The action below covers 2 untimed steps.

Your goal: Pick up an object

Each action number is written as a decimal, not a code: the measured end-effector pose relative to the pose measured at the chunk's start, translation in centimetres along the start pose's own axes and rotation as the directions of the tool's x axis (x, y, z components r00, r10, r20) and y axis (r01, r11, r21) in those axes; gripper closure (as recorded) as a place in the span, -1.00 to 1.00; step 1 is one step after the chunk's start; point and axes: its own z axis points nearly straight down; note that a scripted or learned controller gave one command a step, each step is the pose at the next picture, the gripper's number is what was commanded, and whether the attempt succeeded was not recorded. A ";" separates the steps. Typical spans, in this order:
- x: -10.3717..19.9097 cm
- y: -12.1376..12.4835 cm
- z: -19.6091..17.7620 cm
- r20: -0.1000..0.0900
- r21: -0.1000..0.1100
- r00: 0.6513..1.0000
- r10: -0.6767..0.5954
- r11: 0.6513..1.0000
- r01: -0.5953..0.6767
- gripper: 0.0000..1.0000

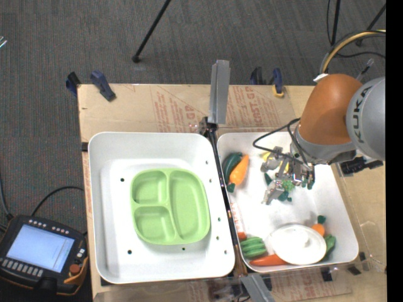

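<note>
Your tool (pixel 284 180) hangs over a green toy (pixel 286 189); the orange carrot (pixel 238 170) lies at nine o'clock, long axis twelve-to-six. I cannot tell the tool's state.

2 white bins (pixel 101 168); 1 green divided plate (pixel 170 206); 1 white round plate (pixel 297 244); 2 carrots (pixel 238 170).

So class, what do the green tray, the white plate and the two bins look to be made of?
Green tray: likely moulded plastic, matte, with even colour and rounded compartment ridges. White plate: plastic or ceramic, hard to tell; smooth with a slight sheen. Bins: probably thin white plastic, with rounded corners and soft reflections.
</note>
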 end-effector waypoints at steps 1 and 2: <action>-2.1 5.0 2.3 0.009 -0.003 0.981 0.194 0.981 -0.194 -1.00; -0.4 1.1 2.3 0.010 -0.001 0.988 0.153 0.988 -0.153 -1.00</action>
